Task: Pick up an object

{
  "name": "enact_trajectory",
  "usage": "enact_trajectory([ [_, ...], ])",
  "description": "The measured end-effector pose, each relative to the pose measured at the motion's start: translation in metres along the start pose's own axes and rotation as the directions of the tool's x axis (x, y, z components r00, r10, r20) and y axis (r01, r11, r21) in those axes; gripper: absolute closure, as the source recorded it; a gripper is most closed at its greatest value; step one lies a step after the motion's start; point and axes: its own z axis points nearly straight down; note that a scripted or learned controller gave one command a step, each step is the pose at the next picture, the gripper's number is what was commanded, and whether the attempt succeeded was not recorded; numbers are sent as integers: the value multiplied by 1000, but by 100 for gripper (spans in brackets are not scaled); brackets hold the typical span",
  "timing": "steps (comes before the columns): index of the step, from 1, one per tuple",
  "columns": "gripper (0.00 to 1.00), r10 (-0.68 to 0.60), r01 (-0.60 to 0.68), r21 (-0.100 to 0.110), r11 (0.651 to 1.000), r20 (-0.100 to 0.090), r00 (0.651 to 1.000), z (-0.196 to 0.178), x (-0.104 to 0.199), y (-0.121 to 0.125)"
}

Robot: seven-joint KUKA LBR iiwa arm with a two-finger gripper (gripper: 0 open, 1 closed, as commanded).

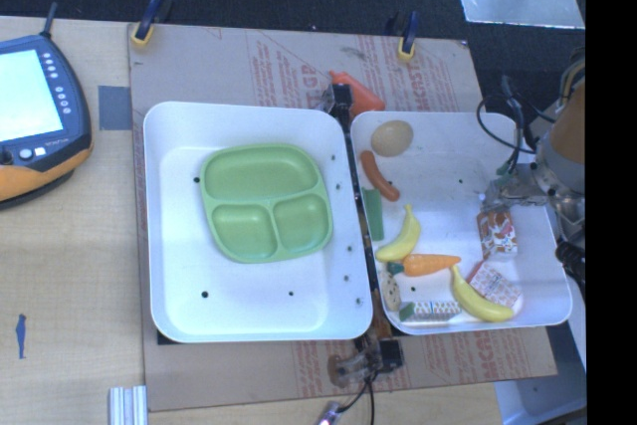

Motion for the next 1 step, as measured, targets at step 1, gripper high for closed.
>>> enact_trajectory([
  [1, 0, -1, 1, 1, 1000, 0, 1000, 1, 0, 0],
])
